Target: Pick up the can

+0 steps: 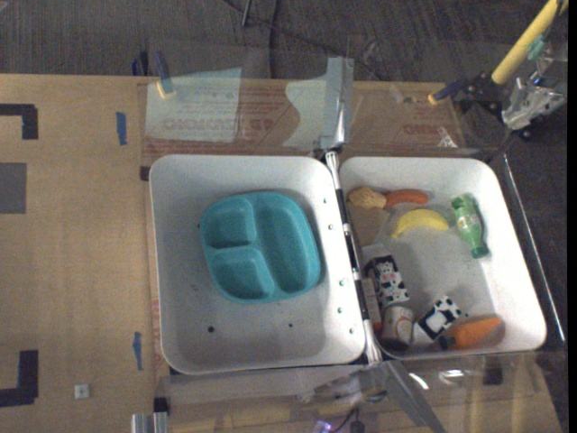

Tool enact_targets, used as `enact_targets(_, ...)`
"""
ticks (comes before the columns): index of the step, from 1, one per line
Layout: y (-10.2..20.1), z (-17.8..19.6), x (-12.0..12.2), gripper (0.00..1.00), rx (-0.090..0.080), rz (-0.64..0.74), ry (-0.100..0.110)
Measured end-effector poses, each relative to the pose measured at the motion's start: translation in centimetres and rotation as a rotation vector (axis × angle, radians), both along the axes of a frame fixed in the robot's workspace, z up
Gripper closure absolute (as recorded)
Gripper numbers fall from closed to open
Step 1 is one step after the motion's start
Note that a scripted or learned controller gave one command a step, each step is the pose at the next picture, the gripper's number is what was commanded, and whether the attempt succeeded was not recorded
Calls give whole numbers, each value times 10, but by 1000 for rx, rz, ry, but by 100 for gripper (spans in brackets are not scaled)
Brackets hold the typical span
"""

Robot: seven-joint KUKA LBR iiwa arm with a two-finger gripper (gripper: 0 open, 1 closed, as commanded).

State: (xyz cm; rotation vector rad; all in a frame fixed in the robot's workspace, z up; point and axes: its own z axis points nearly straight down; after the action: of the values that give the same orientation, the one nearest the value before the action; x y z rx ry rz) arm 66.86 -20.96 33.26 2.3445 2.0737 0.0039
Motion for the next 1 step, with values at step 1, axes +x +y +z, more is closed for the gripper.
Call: enact_targets(1,0,0,0,0,0,0,0)
